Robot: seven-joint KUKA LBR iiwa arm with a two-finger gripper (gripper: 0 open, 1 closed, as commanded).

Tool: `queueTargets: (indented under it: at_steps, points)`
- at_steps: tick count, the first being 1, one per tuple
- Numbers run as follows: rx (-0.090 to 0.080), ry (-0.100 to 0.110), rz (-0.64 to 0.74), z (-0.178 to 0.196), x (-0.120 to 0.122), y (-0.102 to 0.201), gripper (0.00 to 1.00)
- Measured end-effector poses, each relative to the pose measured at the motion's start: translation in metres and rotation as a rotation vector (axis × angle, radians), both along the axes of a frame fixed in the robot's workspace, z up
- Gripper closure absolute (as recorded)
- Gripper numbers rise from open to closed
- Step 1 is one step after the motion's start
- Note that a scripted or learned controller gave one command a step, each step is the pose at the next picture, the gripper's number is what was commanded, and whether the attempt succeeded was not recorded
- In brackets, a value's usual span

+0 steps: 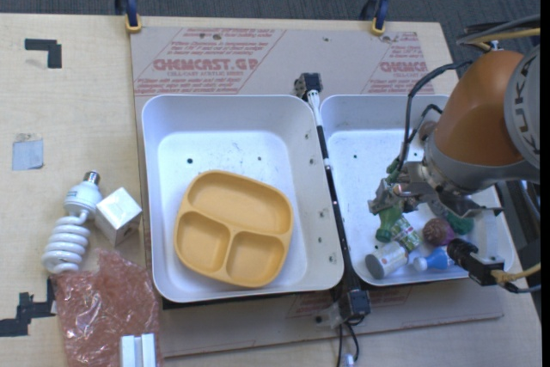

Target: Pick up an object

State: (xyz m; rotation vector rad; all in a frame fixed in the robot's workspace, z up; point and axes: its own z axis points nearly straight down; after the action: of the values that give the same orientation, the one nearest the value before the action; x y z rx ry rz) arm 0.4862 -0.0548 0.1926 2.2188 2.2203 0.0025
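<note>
My gripper (388,200) hangs low inside the right bin (357,150), over a cluster of small objects at the bin's front. Right under it lies a green and white packet-like object (400,229). A small white cylinder (386,261) lies near the front wall, with a blue piece (432,260) beside it. A brownish round object (436,230) sits to the right of the green one. The grey arm with its orange band (481,112) covers the bin's right part. The left bin (172,133) holds a yellow divided plate (233,228).
Left of the bins, on the bench, lie a spiral light bulb (70,228), a small white cube (119,211) and a pinkish plastic bag (107,305). A black divider (326,176) runs between the bins. Cables (494,273) trail off the arm at the lower right.
</note>
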Motion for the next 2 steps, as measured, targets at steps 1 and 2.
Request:
queueTargets:
  at_steps: [1,2]
  points:
    - [0.000,0.002,-0.002,0.000,-0.008,-0.020,1.00]
    - [0.001,0.003,-0.002,-0.016,-0.008,-0.052,1.00]
